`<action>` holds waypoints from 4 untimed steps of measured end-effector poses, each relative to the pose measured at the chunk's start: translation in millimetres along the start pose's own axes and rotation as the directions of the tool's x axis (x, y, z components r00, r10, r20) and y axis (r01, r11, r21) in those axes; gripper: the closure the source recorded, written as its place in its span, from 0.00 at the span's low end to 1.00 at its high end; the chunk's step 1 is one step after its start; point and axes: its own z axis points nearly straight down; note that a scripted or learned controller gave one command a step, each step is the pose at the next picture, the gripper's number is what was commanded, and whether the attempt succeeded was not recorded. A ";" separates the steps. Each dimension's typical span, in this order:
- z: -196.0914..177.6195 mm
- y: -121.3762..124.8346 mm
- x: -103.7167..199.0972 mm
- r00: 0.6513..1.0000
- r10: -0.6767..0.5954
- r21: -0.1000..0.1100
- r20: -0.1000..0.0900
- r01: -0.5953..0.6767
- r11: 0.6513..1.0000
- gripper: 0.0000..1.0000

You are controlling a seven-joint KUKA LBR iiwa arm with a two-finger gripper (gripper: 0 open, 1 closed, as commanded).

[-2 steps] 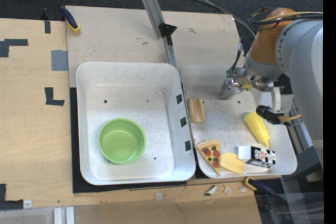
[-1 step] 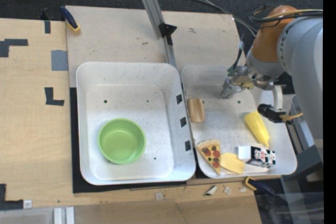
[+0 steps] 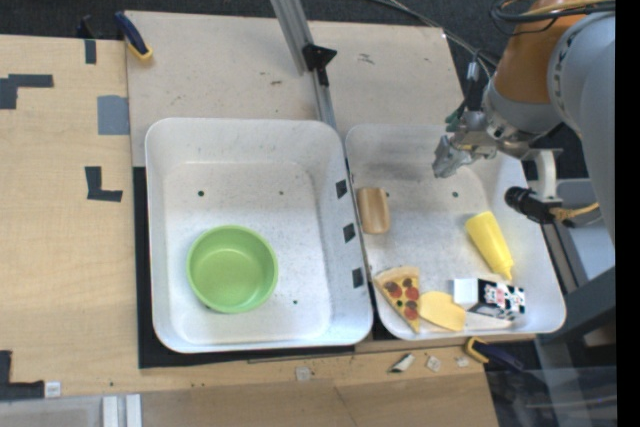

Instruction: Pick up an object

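Note:
My gripper (image 3: 447, 162) hangs over the upper part of the right bin (image 3: 420, 147), with nothing seen between its fingers. Below and left of it a brown bread-like block (image 3: 373, 209) lies by the bin's left wall. A yellow corn-like piece (image 3: 490, 242) lies to the gripper's lower right. Along the front of the same bin sit a pizza slice (image 3: 400, 294), a yellow cheese wedge (image 3: 442, 311) and a small black-and-white box (image 3: 495, 297). A green bowl (image 3: 232, 267) rests in the left bin (image 3: 180, 147).
A slanted metal pole (image 3: 290, 5) crosses the bench above the bins, ending at a black clamp (image 3: 318, 57). Cables (image 3: 440, 30) trail toward the arm (image 3: 560, 65) at the right. Small clips lie below the right bin's front edge.

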 end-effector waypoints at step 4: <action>-57.8 -29.9 107.7 1.000 -0.005 0.010 -0.003 0.006 1.000 1.00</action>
